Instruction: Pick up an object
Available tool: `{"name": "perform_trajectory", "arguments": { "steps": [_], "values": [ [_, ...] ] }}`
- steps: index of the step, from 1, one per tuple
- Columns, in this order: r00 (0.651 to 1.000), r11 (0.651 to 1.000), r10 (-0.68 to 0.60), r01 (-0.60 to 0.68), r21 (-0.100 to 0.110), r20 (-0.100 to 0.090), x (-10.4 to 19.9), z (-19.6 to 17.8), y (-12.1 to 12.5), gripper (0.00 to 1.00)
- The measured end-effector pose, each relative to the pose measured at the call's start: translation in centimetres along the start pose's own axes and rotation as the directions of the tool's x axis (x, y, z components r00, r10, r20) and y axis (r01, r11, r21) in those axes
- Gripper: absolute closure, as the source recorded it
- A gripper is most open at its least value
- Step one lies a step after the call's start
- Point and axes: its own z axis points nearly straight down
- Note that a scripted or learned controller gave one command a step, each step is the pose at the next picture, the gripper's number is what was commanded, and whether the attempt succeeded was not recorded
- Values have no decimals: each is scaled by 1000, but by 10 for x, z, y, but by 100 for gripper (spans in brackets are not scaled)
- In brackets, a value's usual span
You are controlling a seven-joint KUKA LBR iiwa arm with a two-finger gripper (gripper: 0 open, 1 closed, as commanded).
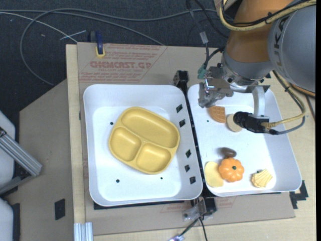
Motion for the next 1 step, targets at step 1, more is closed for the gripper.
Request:
{"name": "perform_trajectory", "arguments": {
  "steps": [1],
  "values": [
    [1000, 1000, 1, -1, 5, 0, 54, 25, 10, 100]
  ]
}}
